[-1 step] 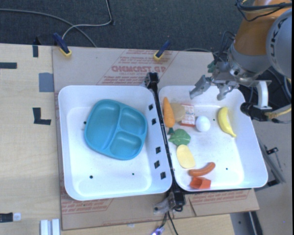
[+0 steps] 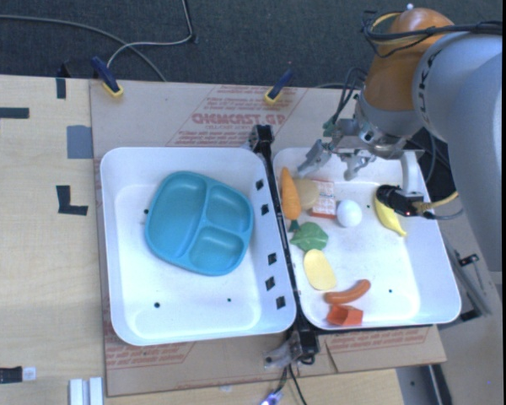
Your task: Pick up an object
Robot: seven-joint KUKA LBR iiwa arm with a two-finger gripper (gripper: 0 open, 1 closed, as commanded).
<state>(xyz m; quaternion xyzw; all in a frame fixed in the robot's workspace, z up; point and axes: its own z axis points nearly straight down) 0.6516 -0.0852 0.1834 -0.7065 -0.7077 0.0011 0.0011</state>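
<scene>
My gripper [image 2: 331, 164] hangs over the far part of the right bin [image 2: 422, 268], fingers spread apart with nothing between them. Just below it lie a small boxed item with red print [image 2: 322, 198] and a white egg [image 2: 349, 213]. An orange carrot [image 2: 290, 196] rests along the bin's left wall. A yellow banana [image 2: 390, 213] lies at the right side. Nearer the front sit a green leafy piece [image 2: 309, 236], a pale yellow slice [image 2: 319, 269], a red sausage [image 2: 347, 291] and a small red-orange block [image 2: 346, 315].
The left bin [image 2: 122, 251] holds a blue divided plate [image 2: 199, 222]. A black divider with clips [image 2: 273, 226] runs between the bins. Cardboard lies under both bins, held by two blue-and-yellow clamps [image 2: 106, 76] at the back. A cable trails across the dark floor behind.
</scene>
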